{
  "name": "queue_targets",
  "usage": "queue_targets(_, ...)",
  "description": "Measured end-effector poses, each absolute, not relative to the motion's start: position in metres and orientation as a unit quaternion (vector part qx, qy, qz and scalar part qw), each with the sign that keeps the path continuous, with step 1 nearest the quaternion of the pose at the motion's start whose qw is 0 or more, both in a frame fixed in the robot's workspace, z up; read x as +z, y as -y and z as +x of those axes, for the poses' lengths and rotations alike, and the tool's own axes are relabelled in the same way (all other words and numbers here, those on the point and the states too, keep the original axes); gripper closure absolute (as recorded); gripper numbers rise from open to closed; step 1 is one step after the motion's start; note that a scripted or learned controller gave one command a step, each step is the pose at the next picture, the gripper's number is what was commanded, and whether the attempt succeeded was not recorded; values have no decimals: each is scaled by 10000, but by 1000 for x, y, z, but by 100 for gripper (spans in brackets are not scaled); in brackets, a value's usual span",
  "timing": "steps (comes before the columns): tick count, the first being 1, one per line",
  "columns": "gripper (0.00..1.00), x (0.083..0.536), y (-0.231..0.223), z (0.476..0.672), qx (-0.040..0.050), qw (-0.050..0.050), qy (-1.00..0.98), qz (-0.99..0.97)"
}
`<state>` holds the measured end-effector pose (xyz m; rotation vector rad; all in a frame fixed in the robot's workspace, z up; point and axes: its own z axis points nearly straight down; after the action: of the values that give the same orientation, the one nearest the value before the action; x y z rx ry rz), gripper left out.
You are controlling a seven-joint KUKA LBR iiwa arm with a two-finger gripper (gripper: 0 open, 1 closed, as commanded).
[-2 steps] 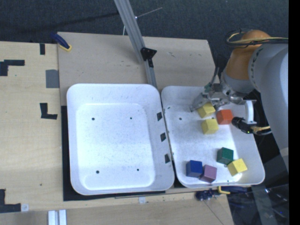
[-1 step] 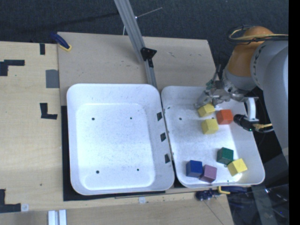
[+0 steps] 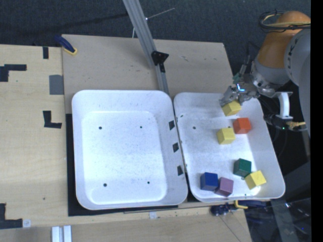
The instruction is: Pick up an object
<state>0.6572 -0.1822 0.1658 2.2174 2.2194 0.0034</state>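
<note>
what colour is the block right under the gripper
Yellow block, seen in the camera view, just below the gripper.

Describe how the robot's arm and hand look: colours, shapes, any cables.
The arm is grey and rounded, with a bulbous orange band above the wrist. The hand is a small dark metallic unit with a bluish glint. Thin dark cables run beside the wrist, and a white curved bracket-like part sits below it.

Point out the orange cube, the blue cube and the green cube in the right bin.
orange cube (image 3: 242,125), camera view, middle of its top face
blue cube (image 3: 209,180), camera view, centre of its visible top
green cube (image 3: 243,166), camera view, middle of its top face
</note>
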Motion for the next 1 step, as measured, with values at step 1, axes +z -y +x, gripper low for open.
queue_targets(1,100,228,176,657,15,24,-7079,7063)
